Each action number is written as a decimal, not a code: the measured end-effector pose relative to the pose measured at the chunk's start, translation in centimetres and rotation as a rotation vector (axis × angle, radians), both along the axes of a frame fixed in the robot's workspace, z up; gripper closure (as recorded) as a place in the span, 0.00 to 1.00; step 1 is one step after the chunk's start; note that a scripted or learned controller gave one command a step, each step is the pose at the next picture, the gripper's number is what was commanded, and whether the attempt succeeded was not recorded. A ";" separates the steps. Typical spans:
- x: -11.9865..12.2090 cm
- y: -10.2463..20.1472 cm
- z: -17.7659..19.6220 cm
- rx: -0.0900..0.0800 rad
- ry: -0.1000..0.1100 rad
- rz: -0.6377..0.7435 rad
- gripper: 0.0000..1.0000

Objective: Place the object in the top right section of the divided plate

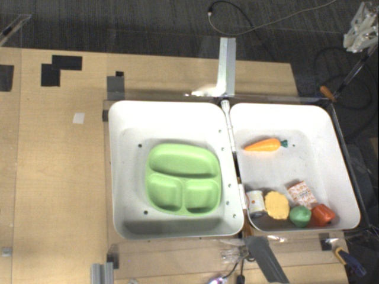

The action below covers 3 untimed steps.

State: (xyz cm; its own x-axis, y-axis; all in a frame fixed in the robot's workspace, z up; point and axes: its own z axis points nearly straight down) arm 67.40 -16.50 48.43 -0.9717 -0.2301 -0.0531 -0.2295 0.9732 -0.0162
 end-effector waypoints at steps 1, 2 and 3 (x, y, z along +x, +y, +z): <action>0.1 0.2 1.5 0.000 -0.013 0.001 1.00; 0.2 0.3 3.0 -0.001 -0.027 0.002 1.00; 0.3 0.4 4.4 -0.001 -0.040 0.004 1.00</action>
